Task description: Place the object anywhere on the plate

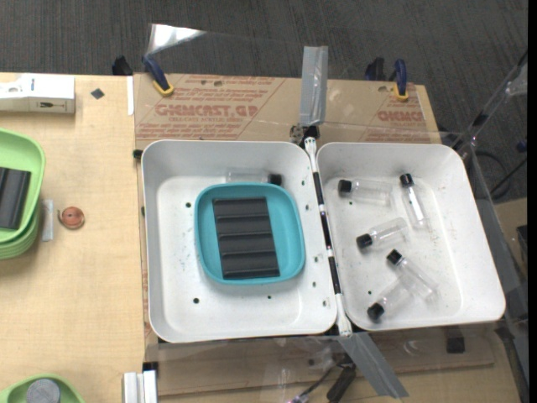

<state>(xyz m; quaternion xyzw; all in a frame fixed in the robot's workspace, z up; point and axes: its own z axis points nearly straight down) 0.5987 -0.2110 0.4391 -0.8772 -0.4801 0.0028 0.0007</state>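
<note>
Cardboard sheet point(252, 107) behind bins: red print, partly legible "GIGMCAST, G.P"; repeated fragment near right clamp point(400, 82). Rest unreadable.

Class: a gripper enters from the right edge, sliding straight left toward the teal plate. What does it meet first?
Likely the right bin's outer wall; past that, the black-capped vial lying mid-bin, before the teal plate. Height cannot be judged from this slant.

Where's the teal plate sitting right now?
In the camera view the teal plate lies inside the left white bin, near its middle, with a black ridged insert on it. A clear vial lies just beyond its far edge.
</note>
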